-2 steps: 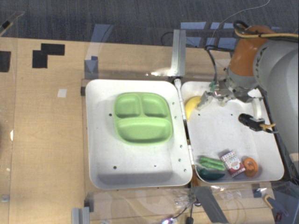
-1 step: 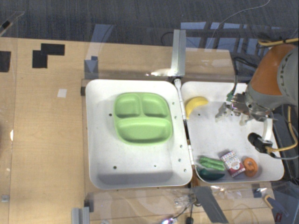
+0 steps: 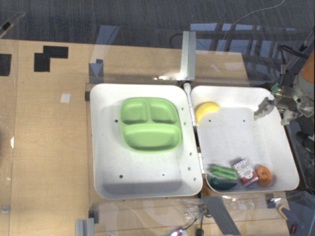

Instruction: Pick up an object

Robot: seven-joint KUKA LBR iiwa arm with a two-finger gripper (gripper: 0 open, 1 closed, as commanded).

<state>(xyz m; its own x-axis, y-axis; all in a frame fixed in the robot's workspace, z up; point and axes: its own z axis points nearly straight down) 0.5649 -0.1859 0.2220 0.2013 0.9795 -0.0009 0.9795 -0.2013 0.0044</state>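
Note:
The right bin (image 3: 246, 136) holds several small items. A yellow fruit (image 3: 206, 110) lies at its far left corner. Along the near edge lie a green pod (image 3: 222, 171), a dark green piece (image 3: 221, 183), a red and white carton (image 3: 245, 172) and an orange round item (image 3: 264, 175). My gripper (image 3: 273, 113) hangs over the bin's far right side, well away from all of them. It is open, with its fingers spread and nothing between them.
The left bin (image 3: 106, 146) holds a green divided plate (image 3: 150, 123). A metal post (image 3: 188, 58) stands behind the seam between the bins. Cables and a frame lie at the far right.

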